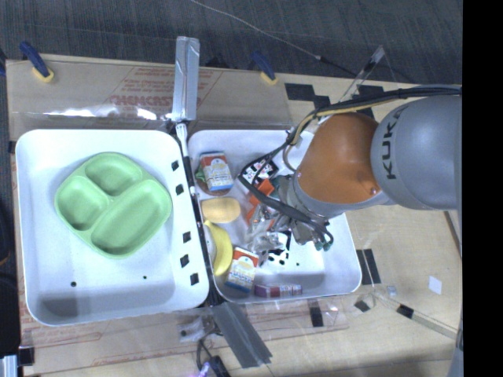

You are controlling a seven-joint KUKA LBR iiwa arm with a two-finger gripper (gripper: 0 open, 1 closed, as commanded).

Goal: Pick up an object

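pincer (271, 230) amid clutter, right bin (346, 265) crowded

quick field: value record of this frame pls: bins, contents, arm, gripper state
left bin: holds a green divided plate
right bin: holds a banana, a yellow block, a small can, a small carton, a dark tube and other clutter too small to name
arm: reaches in from the right, wrist over the right bin
gripper: low among the clutter; finger state cannot be told
object held: none visible
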